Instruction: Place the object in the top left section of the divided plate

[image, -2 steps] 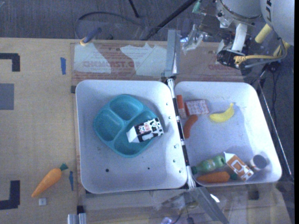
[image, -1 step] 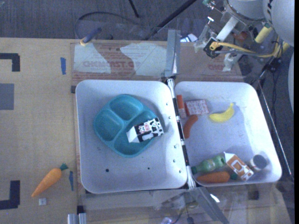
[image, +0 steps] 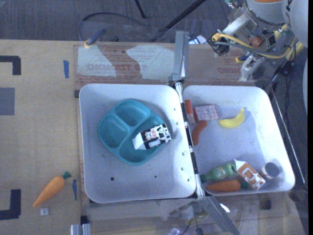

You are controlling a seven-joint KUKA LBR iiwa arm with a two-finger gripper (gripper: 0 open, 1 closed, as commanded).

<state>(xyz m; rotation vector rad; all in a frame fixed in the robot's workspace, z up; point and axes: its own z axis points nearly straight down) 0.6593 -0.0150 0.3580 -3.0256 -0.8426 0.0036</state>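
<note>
A teal divided plate (image: 120, 129) lies in the left bin (image: 93, 180), turned at an angle. A small cow-patterned carton (image: 153, 136) lies on its side in the plate's right-hand section, reaching to the plate's rim. My gripper (image: 248, 58) hangs high at the top right, over the far edge of the right bin (image: 281, 131), well away from the plate and the carton. Cables and wrist hardware crowd around it, and I see nothing held under it.
The right bin holds a banana (image: 232, 119), a pink box (image: 206, 112), a reddish sausage (image: 198, 131), a green bottle (image: 220, 172), a carrot (image: 224, 185), an orange-and-white carton (image: 250, 175) and a grey can (image: 271, 169). Another carrot (image: 49, 190) lies on the bench, left of the bins.
</note>
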